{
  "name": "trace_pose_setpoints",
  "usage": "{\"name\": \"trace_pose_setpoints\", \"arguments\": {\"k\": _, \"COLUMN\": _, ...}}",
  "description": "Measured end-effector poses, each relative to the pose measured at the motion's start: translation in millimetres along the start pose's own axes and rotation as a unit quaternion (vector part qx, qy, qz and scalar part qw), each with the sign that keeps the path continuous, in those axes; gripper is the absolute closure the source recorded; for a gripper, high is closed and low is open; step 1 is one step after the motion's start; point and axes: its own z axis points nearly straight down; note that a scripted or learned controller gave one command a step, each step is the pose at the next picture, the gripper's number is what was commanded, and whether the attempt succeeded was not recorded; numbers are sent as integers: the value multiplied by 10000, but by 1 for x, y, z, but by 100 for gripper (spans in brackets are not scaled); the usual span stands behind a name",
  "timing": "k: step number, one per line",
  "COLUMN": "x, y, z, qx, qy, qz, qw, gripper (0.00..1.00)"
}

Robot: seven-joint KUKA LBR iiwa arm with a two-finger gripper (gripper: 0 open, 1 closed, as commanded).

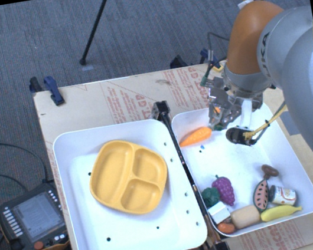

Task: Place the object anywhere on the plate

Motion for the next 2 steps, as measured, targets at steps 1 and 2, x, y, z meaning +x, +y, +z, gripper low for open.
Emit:
{"name": "trace_pose_setpoints", "arguments": {"k": 1, "x": 70, "y": -61, "z": -1, "qx": 7, "qy": 4, "qz": -634, "qw": 9980, "gripper": 100}}
{"name": "trace_pose_setpoints", "arguments": {"k": 2, "x": 166, "y": -127, "z": 77, "qx": 73, "qy": -24, "qz": -1515, "qw": 9884, "gripper": 100}}
